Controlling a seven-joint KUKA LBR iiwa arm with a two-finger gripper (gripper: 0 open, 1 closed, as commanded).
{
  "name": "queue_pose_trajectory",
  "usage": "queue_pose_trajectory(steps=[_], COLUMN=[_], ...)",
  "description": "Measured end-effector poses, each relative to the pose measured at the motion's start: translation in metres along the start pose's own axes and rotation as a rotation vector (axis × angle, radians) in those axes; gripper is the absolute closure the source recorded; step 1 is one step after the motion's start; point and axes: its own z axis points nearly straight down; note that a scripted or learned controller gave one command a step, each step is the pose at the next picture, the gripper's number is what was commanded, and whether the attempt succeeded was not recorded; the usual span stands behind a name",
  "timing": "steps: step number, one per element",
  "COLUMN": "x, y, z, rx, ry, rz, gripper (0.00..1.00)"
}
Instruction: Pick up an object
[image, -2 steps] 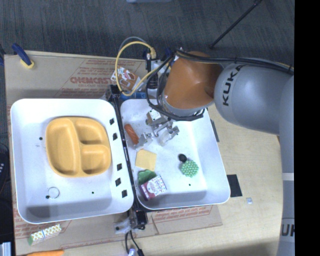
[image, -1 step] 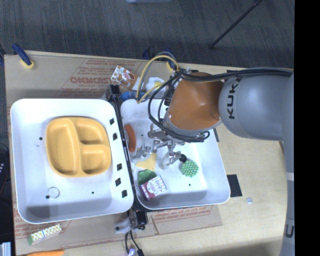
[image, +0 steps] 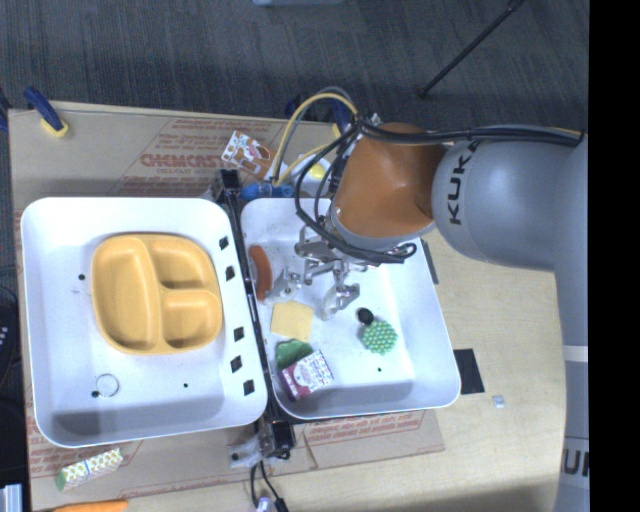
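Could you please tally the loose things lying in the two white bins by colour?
Yellow: 2, the divided tray and the flat slice
Green: 2, the bumpy ball and the leafy piece
Reddish brown: 1, the sausage
Maroon: 1, the small packet
Total: 6

The right bin (image: 425, 300) serves as landmark; every candidate object lies on its floor. A reddish-brown sausage-shaped piece (image: 262, 270) rests lengthwise against the bin's left wall. A flat pale-yellow square (image: 292, 321) lies near the bin's middle, toward the left. Just below it sits a green leafy item (image: 291, 351), touching a small maroon packet (image: 310, 375) with a white label, tilted, close to the front wall. A green knobbly ball (image: 379, 337) lies right of the middle, with a small dark object (image: 365, 317) just beside its upper left.
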Motion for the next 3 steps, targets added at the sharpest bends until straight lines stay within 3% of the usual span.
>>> queue_pose_trajectory(steps=[1,2,3], x=[-0.006,0.016,0.014], y=[-0.042,0.008,0.007], z=[0.0,0.0,-0.01], rx=[0.0,-0.002,-0.001], ry=[0.0,0.0,-0.001], rz=[-0.032,-0.039,-0.044], gripper=[0.0,0.0,1.0])
